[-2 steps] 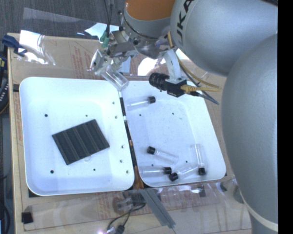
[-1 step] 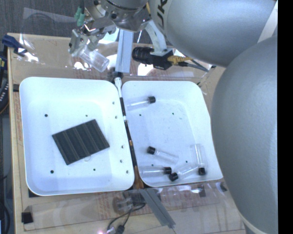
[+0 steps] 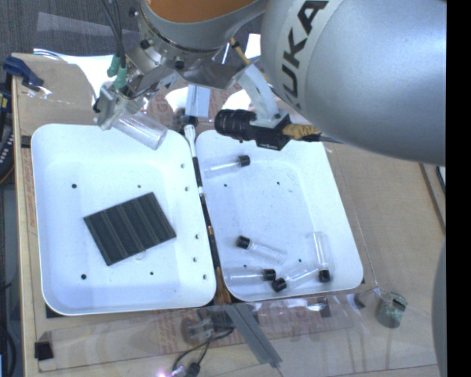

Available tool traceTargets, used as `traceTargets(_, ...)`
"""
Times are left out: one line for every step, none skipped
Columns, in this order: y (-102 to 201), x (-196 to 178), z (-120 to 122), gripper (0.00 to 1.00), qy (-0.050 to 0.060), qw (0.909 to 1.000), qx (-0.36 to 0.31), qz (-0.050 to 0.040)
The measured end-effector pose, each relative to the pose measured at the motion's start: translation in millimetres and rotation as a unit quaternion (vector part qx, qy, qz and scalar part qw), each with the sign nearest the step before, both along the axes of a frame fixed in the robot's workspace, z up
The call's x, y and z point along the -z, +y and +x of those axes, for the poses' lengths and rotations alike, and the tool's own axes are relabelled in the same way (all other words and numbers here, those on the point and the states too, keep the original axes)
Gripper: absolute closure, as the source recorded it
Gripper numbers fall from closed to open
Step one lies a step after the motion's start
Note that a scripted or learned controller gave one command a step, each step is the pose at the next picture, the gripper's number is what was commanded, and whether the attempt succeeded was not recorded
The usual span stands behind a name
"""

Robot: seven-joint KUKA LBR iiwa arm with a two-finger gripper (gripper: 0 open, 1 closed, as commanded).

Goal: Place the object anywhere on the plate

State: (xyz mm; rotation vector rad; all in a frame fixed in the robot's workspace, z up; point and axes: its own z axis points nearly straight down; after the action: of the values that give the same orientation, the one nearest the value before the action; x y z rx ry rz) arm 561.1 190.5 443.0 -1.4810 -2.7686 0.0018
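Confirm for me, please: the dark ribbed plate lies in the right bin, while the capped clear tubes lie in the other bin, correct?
Not quite: the camera view shows the dark ribbed plate lying in the left bin, not the right. The capped clear tubes do lie in the other bin, the right one.

A robotics lab, by all signs: industrial KUKA arm (image 3: 353, 53) over a wooden bench (image 3: 20, 210), two white bins (image 3: 55, 289) below the gripper (image 3: 114, 104), clear capped vials (image 3: 259, 246) to its lower right, loose cables (image 3: 102, 2) just above it.
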Motion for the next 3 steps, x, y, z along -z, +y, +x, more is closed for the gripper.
traceTargets(-42.9,0.0,-73.7,1.00,-0.001,0.9993,-0.039,0.0003)
traceTargets(-87.6,61.8,-84.4,1.00,0.000,0.9843,-0.177,0.0004)
traceTargets(13.9,0.4,-37.3,1.00,-0.001,0.9850,-0.173,0.0006)
